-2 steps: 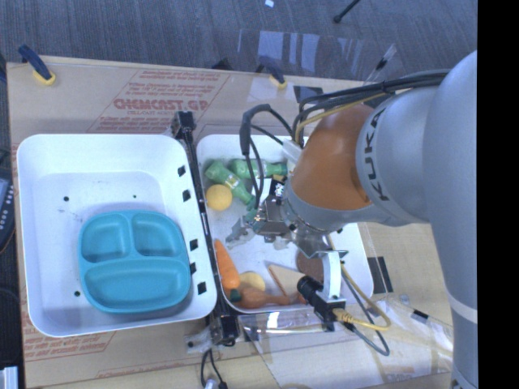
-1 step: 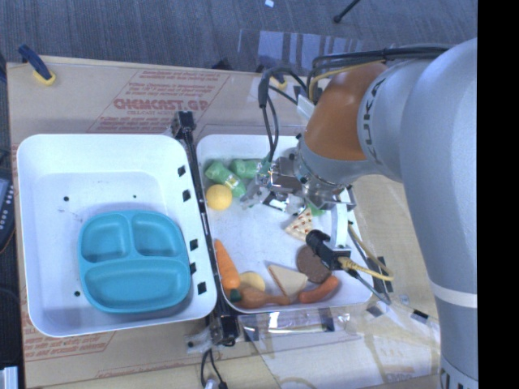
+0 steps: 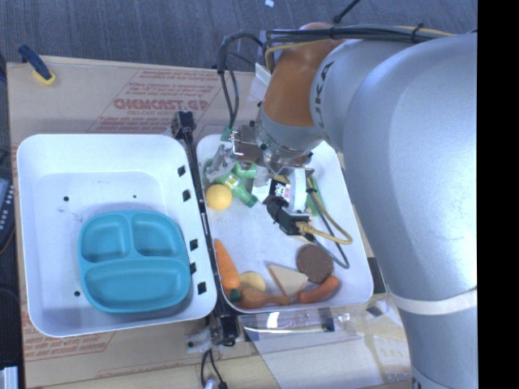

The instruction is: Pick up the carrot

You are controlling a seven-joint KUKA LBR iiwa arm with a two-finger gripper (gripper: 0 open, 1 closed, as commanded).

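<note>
Down at the right bin's 7 o'clock corner: carrot lying loose, nothing touching it from above.

Tapered orange carrot (image 3: 226, 265) rests against the left wall of the right white bin (image 3: 350, 217), tip toward 12 o'clock. At its 4 o'clock sit a pale yellow rounded piece (image 3: 252, 281), a tan wedge (image 3: 287, 279), a brown round disc (image 3: 314, 262) and an orange-red sausage-like piece (image 3: 319, 291). Yellow ball (image 3: 218, 197) lies at the carrot's 12 o'clock, just beside a green toy (image 3: 242, 186). Gripper (image 3: 229, 164) hangs over that green toy, well apart from the carrot; whether its jaws are spread or pressed together, cannot tell. Left white bin (image 3: 49, 168) holds a blue sectioned tray (image 3: 134, 259).
</note>
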